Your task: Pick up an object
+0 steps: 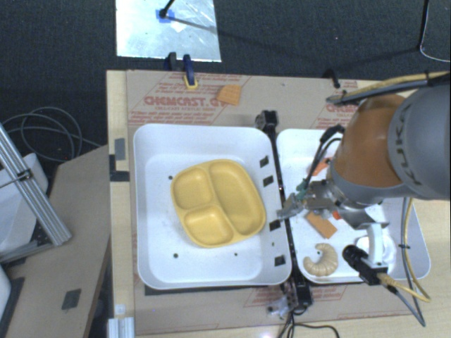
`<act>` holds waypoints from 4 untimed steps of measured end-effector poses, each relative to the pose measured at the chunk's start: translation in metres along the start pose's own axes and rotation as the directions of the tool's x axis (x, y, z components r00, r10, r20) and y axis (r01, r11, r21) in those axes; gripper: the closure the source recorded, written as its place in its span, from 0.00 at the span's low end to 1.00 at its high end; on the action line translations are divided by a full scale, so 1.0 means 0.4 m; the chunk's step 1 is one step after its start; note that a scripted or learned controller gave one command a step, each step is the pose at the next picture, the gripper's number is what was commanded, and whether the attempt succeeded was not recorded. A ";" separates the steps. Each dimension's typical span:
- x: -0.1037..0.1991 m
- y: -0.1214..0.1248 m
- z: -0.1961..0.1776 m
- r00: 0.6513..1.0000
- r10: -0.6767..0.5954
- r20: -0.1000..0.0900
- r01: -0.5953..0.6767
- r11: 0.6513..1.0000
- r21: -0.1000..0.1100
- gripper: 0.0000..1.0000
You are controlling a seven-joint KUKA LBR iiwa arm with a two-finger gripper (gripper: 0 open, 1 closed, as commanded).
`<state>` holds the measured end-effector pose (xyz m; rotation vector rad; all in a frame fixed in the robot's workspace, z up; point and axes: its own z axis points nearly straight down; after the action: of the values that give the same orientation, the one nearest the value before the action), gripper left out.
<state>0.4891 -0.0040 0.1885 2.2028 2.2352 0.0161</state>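
Observation:
My gripper [290, 208] hangs over the left side of the right bin [416, 259], close to the divider between the bins. Just to its right an orange-brown block [321, 225] lies on the bin floor, apart from the gripper. A pale curled piece shaped like a shrimp [320, 258] rests near the bin's front edge. A thin orange thing [318, 167] shows partly under the arm, further back. The grey and orange arm hides most of the right bin.
The left bin [155, 160] holds a yellow divided plate [217, 201] at its middle. A tan piece [229, 94] lies on the cardboard behind the bins, near a blue and yellow clamp [187, 71]. Cables run along the bench's right side.

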 end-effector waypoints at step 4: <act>-0.304 -0.002 -0.141 1.000 0.003 0.005 -0.003 1.000 -0.003 0.00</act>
<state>0.4894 -0.1261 0.2444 2.2026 2.2272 0.0133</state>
